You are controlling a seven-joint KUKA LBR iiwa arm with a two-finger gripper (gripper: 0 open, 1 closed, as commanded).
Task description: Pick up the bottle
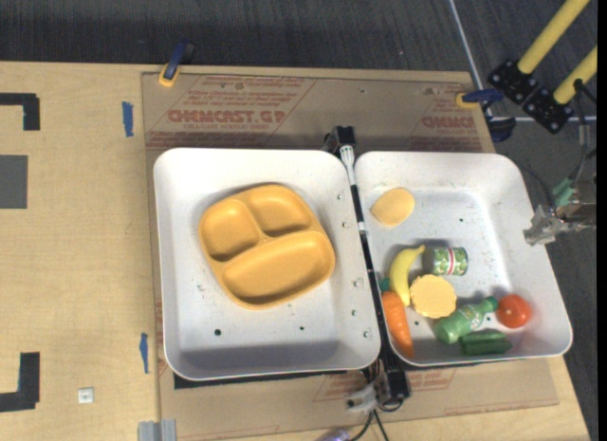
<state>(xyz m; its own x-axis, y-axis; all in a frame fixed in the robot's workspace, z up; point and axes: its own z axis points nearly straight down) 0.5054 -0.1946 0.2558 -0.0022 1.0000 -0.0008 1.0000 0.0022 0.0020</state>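
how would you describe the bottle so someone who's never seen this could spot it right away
Look in the right-hand shallow white bin, at the cluster of toy food along its near edge. The green plastic bottle lies on its side between the round yellow disc and the red tomato. It alone is green with a narrow neck.

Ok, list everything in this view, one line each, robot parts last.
Shallow white plastic bins: two, white, side by side on the bench; left, right.
Divided yellow plastic plate: one, yellow, left bin.
Round pale-yellow piece: one, right bin, far left corner.
Toy banana: one, yellow, right bin.
Small green can: one, beside the banana.
Flat yellow disc: one, right bin centre.
Toy carrot: one, orange, near left edge.
Green plastic bottle: one, lying down, near edge.
Dark green vegetable: one, near edge.
Toy tomato: one, red, near right corner.
Tool: one, grey, over the right bin's right rim.
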